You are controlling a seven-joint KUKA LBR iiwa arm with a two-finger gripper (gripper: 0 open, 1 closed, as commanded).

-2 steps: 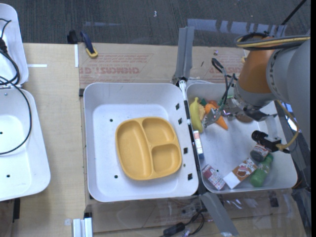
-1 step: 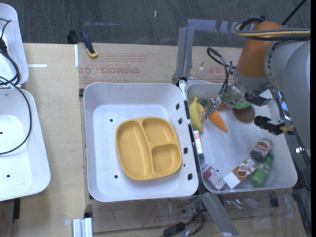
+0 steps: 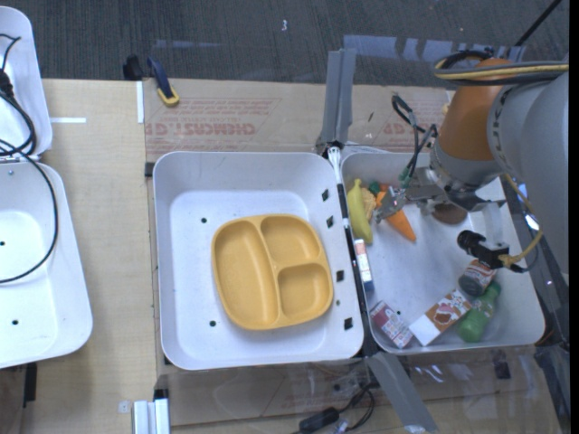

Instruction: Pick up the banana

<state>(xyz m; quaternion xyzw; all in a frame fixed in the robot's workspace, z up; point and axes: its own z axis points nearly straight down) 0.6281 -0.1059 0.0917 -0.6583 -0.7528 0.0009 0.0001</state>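
The banana (image 3: 360,208) is yellow and lies along the left wall of the right bin (image 3: 520,333), near its back corner. My gripper (image 3: 393,202) hangs low just to the right of the banana, over the top end of an orange carrot (image 3: 403,226). The arm's orange band (image 3: 466,120) and grey wrist rise behind it, reaching in from the right. From this view the banana looks apart from the gripper, and nothing shows as held.
The left bin (image 3: 181,242) holds a yellow divided plate (image 3: 271,269). The right bin also holds a brown round item (image 3: 449,212), a dark bottle (image 3: 477,278), a green bottle (image 3: 478,319), a brown-and-white carton (image 3: 441,317), a red packet (image 3: 391,325) and a thin tube (image 3: 364,268).
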